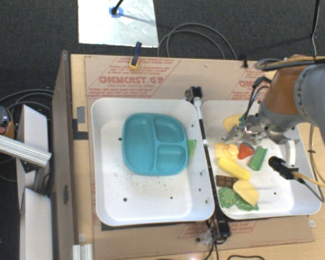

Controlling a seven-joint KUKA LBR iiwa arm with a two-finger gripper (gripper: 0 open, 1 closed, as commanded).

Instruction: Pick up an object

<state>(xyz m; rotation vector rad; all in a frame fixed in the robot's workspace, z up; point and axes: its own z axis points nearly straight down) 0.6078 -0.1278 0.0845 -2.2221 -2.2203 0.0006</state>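
Note:
My gripper (245, 132) hangs low over the upper middle of the right bin (300, 196), the arm reaching in from the right. Right below it lies a red toy piece (245, 151), with a green piece (258, 159) beside it on the right. A yellow piece (232, 122) sits just left of the gripper. Further down are a pale yellow block (223, 149), a corn cob (233, 168), a brown bar (224, 181), a yellow lemon-like piece (245, 192) and a green leafy piece (228, 198). I see nothing held between the fingers.
The left bin (108, 199) bears a teal divided plate (154, 144), with a small green piece (192, 147) at the plate's right edge. A ridge (204, 145) where the two bins meet runs close to the left of the food pile.

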